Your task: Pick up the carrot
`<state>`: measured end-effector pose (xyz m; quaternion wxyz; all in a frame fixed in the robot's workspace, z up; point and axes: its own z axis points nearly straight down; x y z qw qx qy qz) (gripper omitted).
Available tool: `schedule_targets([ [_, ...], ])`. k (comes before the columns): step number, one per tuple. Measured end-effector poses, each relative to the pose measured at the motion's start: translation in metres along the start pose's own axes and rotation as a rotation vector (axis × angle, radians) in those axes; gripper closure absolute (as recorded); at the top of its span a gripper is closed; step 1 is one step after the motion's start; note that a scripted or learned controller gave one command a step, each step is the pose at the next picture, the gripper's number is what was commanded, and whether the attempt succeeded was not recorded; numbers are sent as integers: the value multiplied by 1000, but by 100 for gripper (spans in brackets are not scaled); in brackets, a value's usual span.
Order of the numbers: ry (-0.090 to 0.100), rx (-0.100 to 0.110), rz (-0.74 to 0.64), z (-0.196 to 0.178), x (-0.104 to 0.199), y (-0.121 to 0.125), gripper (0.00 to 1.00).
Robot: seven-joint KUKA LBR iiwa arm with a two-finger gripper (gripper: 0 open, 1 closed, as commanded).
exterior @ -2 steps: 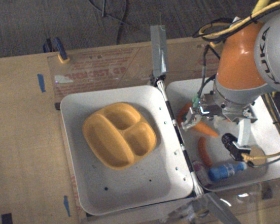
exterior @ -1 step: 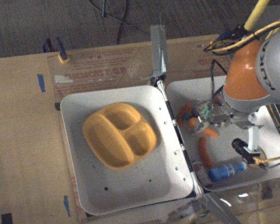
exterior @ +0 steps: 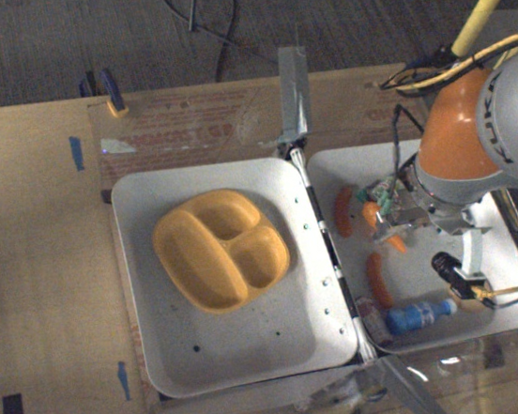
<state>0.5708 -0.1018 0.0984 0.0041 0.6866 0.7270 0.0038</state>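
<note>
The orange carrot (exterior: 373, 214) lies in the right bin (exterior: 509, 306), in its upper middle part. One end of it shows at the gripper's left and a small orange tip pokes out lower right. My gripper (exterior: 390, 220) hangs directly over the carrot's middle and hides that stretch of it. The grey arm with its orange band (exterior: 454, 142) reaches in from the right above the bin.
A red sausage (exterior: 344, 211) lies just left of the carrot, and a second one (exterior: 376, 277) sits below it. A blue-labelled bottle (exterior: 423, 314) rests along the bin's near wall. The left bin (exterior: 156, 357) holds a yellow divided plate (exterior: 222, 249).
</note>
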Motion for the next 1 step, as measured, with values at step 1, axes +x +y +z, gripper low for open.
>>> schedule_targets([
  [1, 0, 10, 5, -86, 69, 61, 100],
])
